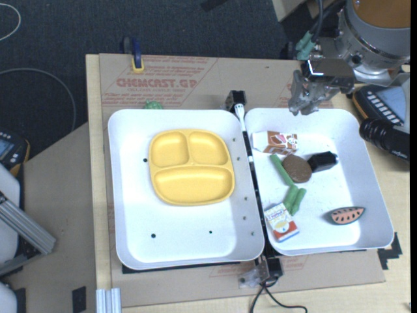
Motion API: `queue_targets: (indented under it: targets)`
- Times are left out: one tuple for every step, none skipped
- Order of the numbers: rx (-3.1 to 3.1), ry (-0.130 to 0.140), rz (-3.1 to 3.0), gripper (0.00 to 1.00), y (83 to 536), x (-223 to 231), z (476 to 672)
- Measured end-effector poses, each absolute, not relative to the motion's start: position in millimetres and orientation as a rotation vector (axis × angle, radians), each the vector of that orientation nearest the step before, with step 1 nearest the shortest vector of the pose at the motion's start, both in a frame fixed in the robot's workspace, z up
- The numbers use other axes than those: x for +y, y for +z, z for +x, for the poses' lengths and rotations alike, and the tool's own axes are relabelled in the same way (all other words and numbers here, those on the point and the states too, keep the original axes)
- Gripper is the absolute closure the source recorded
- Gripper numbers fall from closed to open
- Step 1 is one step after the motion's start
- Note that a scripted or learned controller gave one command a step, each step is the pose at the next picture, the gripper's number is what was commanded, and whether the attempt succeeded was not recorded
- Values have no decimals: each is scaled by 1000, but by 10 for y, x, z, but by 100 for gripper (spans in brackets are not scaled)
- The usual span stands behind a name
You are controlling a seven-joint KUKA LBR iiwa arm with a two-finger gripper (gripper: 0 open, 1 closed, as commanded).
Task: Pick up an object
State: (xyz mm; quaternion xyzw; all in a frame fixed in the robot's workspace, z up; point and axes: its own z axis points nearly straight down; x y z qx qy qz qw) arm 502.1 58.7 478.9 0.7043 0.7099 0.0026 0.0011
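1. One gripper (pixel 302 104) hangs over the right bin's (pixel 371 175) far rim; whether its fingers are apart or together cannot be told, and nothing is seen between them.
2. Carton (pixel 274 141), brown disc (pixel 297 169), bean pods (pixel 292 191), juice box (pixel 281 222) and melon slice (pixel 345 214) lie unpicked.
3. Left bin (pixel 130 194) bears a yellow tray (pixel 191 167).
4. Judged: the pick is not yet made.

The arm (pixel 381 18) is cut off by the top and right edges at 1 o'clock, so its upper links go unseen. The hand (pixel 303 102) is blurred against the right bin's (pixel 371 175) far rim; its fingertips cannot be told apart. The brown round piece (pixel 297 169) covers part of the green strip (pixel 287 178) beneath.
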Motion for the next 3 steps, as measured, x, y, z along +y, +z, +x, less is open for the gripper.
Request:
queue_targets:
  targets:
    - [2218, 12, 2217, 100, 5392, 471, 4788]
    - [2230, -23, 2228, 100, 3789, 745, 4775]
    - [2219, 4, 2220, 100, 3981, 733, 4800]
